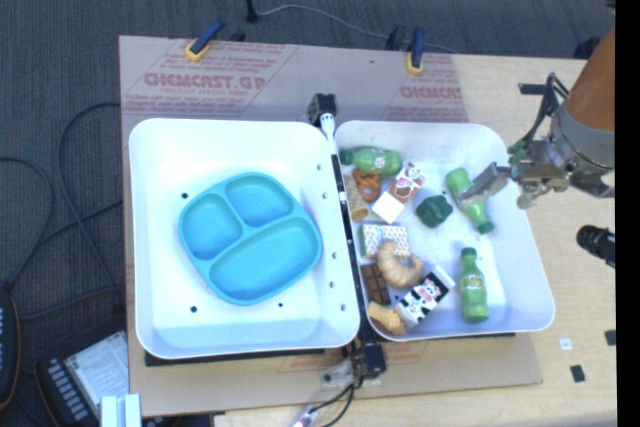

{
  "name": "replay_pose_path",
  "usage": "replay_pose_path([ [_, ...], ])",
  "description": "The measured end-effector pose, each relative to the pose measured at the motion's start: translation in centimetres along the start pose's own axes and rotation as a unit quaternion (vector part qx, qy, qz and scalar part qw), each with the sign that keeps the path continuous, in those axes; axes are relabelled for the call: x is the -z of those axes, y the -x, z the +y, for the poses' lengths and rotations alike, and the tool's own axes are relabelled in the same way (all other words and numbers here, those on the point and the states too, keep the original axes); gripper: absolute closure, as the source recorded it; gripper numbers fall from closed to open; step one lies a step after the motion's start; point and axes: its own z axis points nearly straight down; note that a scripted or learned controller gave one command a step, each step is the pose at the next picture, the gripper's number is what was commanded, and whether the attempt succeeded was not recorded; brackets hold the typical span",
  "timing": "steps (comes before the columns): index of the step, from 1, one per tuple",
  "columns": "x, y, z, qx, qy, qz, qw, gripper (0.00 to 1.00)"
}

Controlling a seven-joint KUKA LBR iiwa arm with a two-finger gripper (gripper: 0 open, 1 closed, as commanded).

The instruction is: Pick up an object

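The right bin holds several toy foods. A light green bottle lies near its right side, with a dark green pepper just to its left. Another green bottle lies nearer the front. My gripper hovers over the bin's right edge, just right of the light green bottle. Its two fingers are spread apart with nothing between them. One grey finger points toward that bottle.
Along the right bin's left side lie a green vegetable, a small carton, a white block, a waffle, a croissant and a cow-patterned carton. The left bin holds a blue divided plate.
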Motion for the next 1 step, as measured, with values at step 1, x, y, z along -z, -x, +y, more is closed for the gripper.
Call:
replay_pose_path([
  [1,-15.01,-1.32,2.95,0.0,0.001,0.0,1.0,0.0],
])
